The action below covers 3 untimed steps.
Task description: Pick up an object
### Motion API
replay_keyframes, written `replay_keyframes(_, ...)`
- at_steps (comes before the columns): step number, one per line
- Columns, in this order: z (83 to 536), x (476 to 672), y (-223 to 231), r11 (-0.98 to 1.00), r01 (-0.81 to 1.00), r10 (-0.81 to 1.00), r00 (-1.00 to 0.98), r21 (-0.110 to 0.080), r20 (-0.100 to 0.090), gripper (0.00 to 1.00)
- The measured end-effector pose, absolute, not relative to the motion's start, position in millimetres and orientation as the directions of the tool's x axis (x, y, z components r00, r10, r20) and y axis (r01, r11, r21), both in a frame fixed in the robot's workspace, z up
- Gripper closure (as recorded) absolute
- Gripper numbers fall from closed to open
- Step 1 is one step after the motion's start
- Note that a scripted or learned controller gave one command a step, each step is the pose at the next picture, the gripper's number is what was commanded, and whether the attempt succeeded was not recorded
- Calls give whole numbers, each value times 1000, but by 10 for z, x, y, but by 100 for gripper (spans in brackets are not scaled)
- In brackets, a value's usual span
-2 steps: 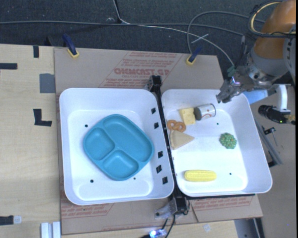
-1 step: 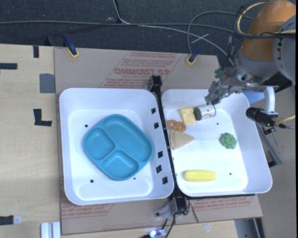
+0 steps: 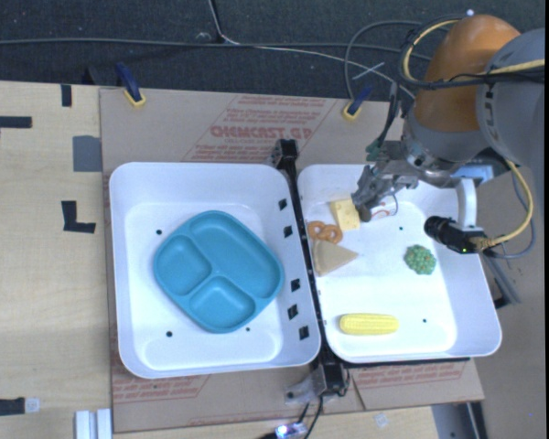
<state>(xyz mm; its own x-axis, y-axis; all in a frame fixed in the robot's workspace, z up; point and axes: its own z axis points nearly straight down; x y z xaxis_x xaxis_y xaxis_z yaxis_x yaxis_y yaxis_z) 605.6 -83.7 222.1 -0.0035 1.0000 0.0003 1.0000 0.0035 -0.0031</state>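
Corn [image 3: 368, 324], broccoli [image 3: 420, 260], pretzel [image 3: 325, 232]: one each

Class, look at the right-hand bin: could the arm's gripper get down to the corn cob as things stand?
Probably yes. The corn cob lies alone near the front of the right bin, with bare floor around it and nothing on top. The gripper hangs over the same bin.

White bins, bright food, my grey and orange arm.

My arm [image 3: 494, 90] is grey with an orange band. Left of the black divider [image 3: 297, 245], the white bin [image 3: 128, 273] holds a turquoise tray [image 3: 218, 270]; right of it lie yellow corn [image 3: 368, 324], green broccoli [image 3: 420, 260], a pale yellow cheese block [image 3: 345, 216], a tan wedge [image 3: 333, 258] and a brown pretzel [image 3: 326, 232].
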Motion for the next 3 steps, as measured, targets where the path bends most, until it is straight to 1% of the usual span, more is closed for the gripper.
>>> replay_keyframes(1, 2165, 5909, -411, 4, 1000, 1000, -4, -3, 1, 100)
replay_keyframes(2, 2249, 5703, 90, 4, 1000, 1000, -4, -3, 1, 100)
replay_keyframes(3, 2154, 5528, 603, 6, 1000, 1000, -6, -4, 1, 100)
